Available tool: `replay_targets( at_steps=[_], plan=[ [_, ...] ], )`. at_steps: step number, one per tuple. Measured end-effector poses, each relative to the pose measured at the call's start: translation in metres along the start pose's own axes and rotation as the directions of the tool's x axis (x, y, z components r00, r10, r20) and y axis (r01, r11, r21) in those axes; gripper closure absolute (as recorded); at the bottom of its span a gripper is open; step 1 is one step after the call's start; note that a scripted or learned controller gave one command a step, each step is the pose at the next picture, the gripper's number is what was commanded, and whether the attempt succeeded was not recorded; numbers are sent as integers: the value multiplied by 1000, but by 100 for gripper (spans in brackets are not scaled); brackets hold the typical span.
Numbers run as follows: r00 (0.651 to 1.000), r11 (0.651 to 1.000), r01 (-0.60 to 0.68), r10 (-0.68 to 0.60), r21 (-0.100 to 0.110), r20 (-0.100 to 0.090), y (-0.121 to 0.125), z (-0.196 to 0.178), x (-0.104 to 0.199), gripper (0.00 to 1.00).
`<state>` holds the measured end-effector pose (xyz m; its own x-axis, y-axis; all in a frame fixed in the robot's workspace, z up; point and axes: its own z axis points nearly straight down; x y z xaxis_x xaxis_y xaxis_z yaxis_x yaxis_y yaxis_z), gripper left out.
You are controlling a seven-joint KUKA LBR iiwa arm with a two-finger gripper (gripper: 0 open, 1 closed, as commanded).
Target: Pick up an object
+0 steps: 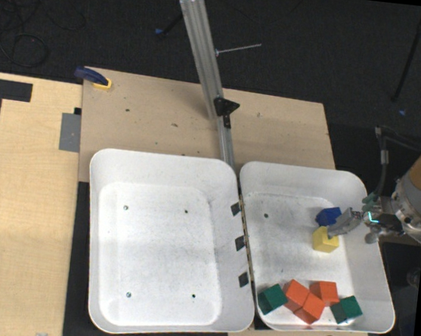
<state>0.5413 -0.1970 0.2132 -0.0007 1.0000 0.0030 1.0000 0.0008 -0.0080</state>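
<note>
Reaching in from the right, the gripper (350, 221) hangs over the right bin (300, 183), its tip just beside the blue block (329, 215) and the yellow block (326, 240), which lie slightly to its left. Whether it is spread or closed I cannot tell. Orange blocks (309, 298) and green blocks (346, 309) cluster well apart at the bin's near edge, out of the way. The left bin (166, 167) adjoins on the worktop (163, 116).

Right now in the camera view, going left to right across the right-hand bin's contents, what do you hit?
Green block → orange blocks cluster → yellow block with the blue block just above it → second green block → gripper at the bin's right rim.
</note>
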Motion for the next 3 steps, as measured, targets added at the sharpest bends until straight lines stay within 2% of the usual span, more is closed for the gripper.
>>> replay_targets(
  at_steps=[1,2,3],
  plan=[
    [1000,1000,-1,1,-5,2,1,-3,-1,0],
    [1000,1000,-1,1,0,0,1,42,4,0],
    [1000,1000,-2,2,0,0,5,105,5,0]
  ],
)
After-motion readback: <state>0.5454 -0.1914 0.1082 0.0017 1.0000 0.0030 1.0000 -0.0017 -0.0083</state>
